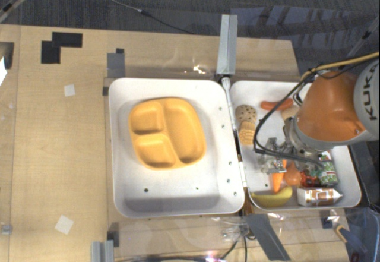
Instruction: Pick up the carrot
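The hand (284,163) hangs low over the right bin (350,195); whether it is apart or together I cannot tell. Well off to its left sits a yellow divided tray (167,132). Just under the hand lies the carrot (276,181), short, orange, tapering, beside a banana (273,198).

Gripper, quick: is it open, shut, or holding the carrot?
Gripper: cannot be told; it sits low in the right bin, just above the carrot.
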`<state>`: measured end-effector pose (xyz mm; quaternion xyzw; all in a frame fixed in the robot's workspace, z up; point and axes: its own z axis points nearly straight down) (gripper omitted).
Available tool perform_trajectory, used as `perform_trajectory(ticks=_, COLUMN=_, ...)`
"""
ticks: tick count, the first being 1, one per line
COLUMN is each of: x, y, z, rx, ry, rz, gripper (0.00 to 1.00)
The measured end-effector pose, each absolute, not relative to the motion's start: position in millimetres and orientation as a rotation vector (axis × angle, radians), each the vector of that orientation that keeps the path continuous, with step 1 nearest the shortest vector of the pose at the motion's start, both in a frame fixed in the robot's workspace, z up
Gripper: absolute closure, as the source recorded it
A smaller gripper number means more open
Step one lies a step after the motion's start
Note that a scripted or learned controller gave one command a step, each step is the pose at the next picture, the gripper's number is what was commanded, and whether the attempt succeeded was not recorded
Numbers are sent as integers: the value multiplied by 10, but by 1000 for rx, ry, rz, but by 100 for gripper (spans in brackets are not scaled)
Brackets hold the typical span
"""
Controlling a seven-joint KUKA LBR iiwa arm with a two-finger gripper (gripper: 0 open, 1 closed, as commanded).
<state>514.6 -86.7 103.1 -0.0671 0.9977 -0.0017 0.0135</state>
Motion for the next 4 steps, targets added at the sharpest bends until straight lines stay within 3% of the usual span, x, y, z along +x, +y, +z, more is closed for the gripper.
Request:
perform_trajectory(ticks=1, x=5143, y=-866, z=1027, rx=-209, ry=3108, rz=-5, gripper=0)
perform_trajectory(ticks=2, x=5020, y=-922, z=922, rx=-949, ry=2967, rz=-12, gripper=0)
perform_trajectory(ticks=3, x=5044, y=-880, z=919, rx=-823, ry=3015, rz=-15, gripper=0)
perform_trajectory(ticks=4, x=5557, y=-849, z=911, rx=-747, ry=3034, rz=-9, gripper=0)
